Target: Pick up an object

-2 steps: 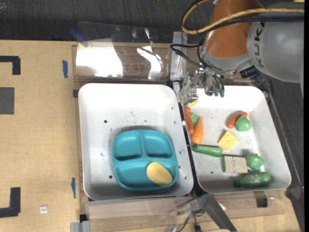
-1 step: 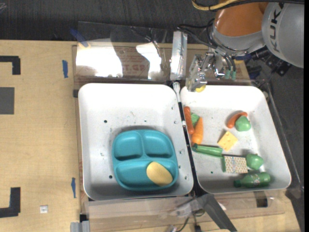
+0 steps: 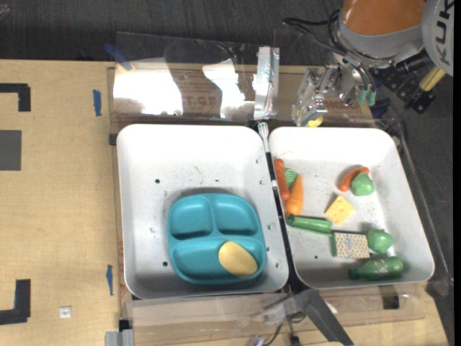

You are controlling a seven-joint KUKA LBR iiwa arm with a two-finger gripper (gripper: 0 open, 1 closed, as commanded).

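Note:
My gripper [image 3: 328, 110] hangs above the far rim of the right bin [image 3: 414, 215], open, with nothing between its fingers. In that bin lie an orange carrot [image 3: 293, 192], an orange-and-green piece [image 3: 358, 181], a yellow cheese wedge [image 3: 339, 210], a long green vegetable [image 3: 310, 224], a speckled beige block [image 3: 351, 245], a round green piece [image 3: 379, 241] and a dark green bottle-shaped piece [image 3: 376, 268]. The left bin [image 3: 140, 164] holds a teal divided tray [image 3: 205, 225] with a yellow oval piece [image 3: 238, 258] on its near right section.
A raised divider [image 3: 276, 193] separates the two bins. A clear plastic wall [image 3: 187, 85] and a metal post [image 3: 265, 81] stand behind the left bin. Cables and the orange-banded arm [image 3: 378, 9] crowd the far right corner. Brown board covers the bench on the left.

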